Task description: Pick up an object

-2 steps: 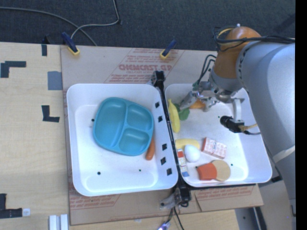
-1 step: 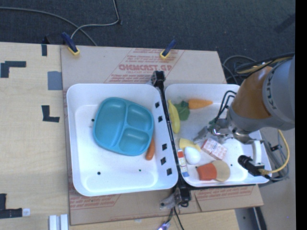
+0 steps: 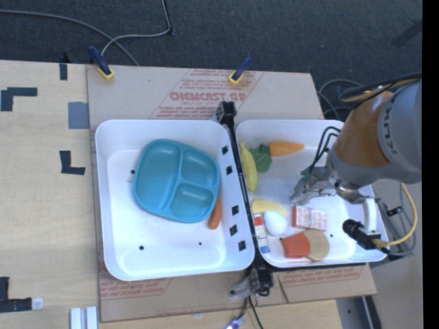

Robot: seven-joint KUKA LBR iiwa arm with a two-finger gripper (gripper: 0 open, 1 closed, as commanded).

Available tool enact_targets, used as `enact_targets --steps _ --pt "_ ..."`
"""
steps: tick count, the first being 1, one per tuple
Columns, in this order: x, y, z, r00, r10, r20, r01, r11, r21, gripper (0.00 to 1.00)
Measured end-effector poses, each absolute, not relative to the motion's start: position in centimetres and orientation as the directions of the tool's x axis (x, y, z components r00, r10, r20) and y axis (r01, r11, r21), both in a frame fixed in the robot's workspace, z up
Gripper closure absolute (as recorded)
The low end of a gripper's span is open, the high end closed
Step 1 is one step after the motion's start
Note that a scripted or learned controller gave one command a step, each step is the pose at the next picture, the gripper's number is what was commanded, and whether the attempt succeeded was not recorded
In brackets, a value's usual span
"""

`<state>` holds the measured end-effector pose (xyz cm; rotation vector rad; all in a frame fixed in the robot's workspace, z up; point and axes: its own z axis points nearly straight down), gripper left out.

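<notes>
The right bin (image 3: 329,130) holds several small toy foods: an orange carrot (image 3: 285,147), a green leafy piece (image 3: 261,156), a yellow banana (image 3: 247,171), a pale yellow piece (image 3: 266,206), a white egg (image 3: 275,223), a red-and-white packet (image 3: 309,217), a red block (image 3: 295,245) and a tan round piece (image 3: 317,244). My gripper (image 3: 304,189) hangs low in this bin, just above the packet and right of the pale yellow piece. Nothing shows between its fingers.
The left bin (image 3: 116,252) holds a blue divided plate (image 3: 177,180) and a small orange carrot (image 3: 215,215) leaning by the plate's right edge. The arm's orange and grey body (image 3: 377,142) covers the right bin's far right side. Cables lie behind the bench.
</notes>
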<state>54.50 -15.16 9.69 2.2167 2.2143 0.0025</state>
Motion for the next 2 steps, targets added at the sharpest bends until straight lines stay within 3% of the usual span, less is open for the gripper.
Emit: enact_targets --steps 1,2 --pt "54.5 -15.2 9.7 0.001 1.0 -0.005 1.0 -0.001 0.007 0.0" --pt "60.0 -11.0 8.7 0.001 1.0 -0.007 1.0 -0.001 0.006 0.0"
